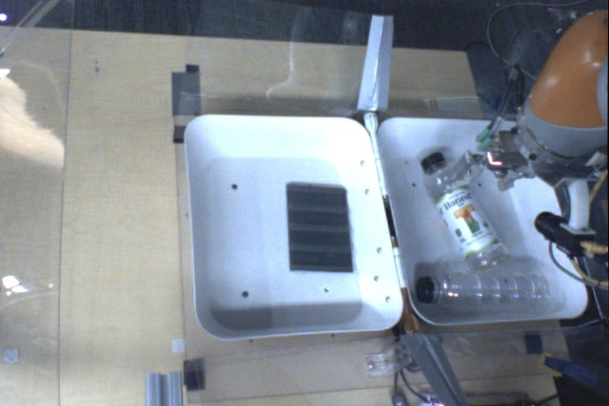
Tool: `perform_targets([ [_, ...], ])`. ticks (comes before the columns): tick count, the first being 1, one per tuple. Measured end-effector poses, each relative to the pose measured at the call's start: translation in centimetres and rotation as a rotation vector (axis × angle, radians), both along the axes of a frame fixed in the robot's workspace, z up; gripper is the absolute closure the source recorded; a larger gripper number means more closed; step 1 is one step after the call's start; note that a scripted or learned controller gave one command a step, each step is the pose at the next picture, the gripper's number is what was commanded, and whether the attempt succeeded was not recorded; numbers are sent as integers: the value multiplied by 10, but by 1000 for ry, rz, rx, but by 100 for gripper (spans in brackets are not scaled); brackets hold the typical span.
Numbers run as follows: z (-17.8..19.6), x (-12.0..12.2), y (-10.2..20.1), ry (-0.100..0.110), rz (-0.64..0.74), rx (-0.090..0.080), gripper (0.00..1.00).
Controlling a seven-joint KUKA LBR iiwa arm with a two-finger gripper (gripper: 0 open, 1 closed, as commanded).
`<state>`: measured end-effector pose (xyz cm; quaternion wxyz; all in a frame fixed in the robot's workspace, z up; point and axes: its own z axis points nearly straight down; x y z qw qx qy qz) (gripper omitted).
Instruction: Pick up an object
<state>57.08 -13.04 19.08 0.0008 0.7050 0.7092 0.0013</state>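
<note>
1. You had two white bins on the table (114, 204); the left bin (219, 233) carried a dark ribbed pad (319, 226) at its middle.
2. The right bin (404, 143) held two clear plastic bottles: a labelled bottle (463, 216) lying slantwise with its dark cap toward the far left corner, and a ridged bottle (485, 288) lying along the near wall.
3. The gripper (497, 157) sat low over the right bin, just beside the labelled bottle's upper end.
4. Whether the jaws were apart or together, you could not tell; the wrist hid them.
5. Judging by this, nothing was lifted yet: both bottles rested in the bin, so grasp and lift remained.
</note>
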Motion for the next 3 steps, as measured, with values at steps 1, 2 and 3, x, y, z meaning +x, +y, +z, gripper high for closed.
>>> perform_targets([
  [1, -94, 34, -10, -10, -19, -2, 0],
  [2, -102, 57, -21, -9, 468, -6, 0],
  [3, -102, 57, -21, -9, 468, -6, 0],
])
